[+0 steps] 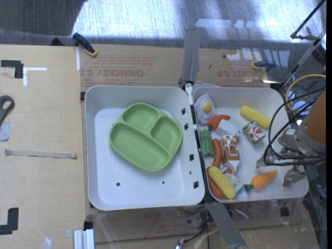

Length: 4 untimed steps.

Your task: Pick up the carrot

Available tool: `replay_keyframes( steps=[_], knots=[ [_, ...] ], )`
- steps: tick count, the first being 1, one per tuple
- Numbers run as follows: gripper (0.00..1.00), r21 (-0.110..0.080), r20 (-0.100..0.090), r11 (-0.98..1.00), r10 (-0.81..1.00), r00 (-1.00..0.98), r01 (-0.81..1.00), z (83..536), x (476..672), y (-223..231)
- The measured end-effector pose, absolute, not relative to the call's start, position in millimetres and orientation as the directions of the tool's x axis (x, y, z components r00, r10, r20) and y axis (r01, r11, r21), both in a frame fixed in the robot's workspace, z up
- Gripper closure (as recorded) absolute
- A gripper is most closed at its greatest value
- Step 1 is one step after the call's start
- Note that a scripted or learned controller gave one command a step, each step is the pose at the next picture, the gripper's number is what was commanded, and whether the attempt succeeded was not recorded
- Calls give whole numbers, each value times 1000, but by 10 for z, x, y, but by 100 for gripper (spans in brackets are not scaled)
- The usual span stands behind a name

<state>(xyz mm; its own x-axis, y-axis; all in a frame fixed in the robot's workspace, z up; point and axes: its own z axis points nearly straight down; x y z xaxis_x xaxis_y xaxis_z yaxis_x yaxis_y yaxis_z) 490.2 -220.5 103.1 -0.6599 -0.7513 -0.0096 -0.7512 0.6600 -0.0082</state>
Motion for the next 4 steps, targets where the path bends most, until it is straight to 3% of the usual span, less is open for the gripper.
replay_keyframes(
  steps=[1, 2, 3, 4],
  knots=[
    [0, -4, -7, 427, -904, -427, -904, 932, 4846, -2183],
    [0, -3, -3, 176, -984, -176, -984, 920, 4798, -1846],
    [100, -7, -6, 180, -984, -180, -984, 1014, 4824, -1836],
    [100, -4, -3, 61, -998, -61, -998, 1651, 4983, -1223]
  ],
)
